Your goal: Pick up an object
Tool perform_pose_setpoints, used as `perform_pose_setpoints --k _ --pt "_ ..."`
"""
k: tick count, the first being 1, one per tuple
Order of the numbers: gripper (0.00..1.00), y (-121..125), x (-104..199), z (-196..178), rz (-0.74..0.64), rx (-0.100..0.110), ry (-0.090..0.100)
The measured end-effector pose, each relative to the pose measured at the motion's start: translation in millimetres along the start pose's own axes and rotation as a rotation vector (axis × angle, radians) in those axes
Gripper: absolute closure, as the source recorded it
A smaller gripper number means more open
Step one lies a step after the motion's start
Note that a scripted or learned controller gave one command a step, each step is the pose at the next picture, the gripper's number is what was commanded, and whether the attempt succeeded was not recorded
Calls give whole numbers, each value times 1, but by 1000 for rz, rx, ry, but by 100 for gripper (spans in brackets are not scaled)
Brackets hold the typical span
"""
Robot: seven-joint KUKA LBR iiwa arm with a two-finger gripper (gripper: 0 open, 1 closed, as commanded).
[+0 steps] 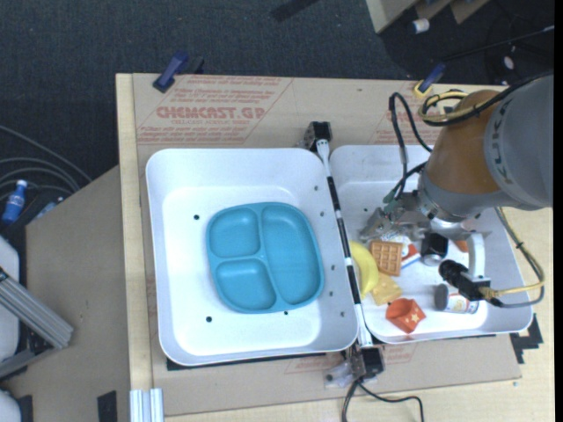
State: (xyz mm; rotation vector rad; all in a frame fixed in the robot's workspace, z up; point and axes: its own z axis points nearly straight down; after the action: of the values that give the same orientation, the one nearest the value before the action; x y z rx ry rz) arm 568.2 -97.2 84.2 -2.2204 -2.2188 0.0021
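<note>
My gripper (388, 224) is low in the right bin (369, 170), at its left middle, with the grey and orange arm above it. Just below the gripper lies a tan waffle-patterned square (385, 256). A yellow banana-shaped piece (363, 266) lies along the bin's left wall, and a smaller yellow chunk (385, 292) sits below the waffle. A red block (405, 315) rests near the front edge. A small white and orange item (450, 302) lies to the red block's right. Nothing shows held in the gripper.
The left bin (176, 236) holds a blue divided plate (263, 256) at its middle. A wall with a black clip (318, 134) separates the two bins. Cables run over the right bin's back edge.
</note>
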Motion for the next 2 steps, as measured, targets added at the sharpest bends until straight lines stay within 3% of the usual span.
perform_pose_setpoints --k 1,2 --pt "100 0 0 -10 1 -2 0" --pt "0 0 0 -10 1 -2 0"
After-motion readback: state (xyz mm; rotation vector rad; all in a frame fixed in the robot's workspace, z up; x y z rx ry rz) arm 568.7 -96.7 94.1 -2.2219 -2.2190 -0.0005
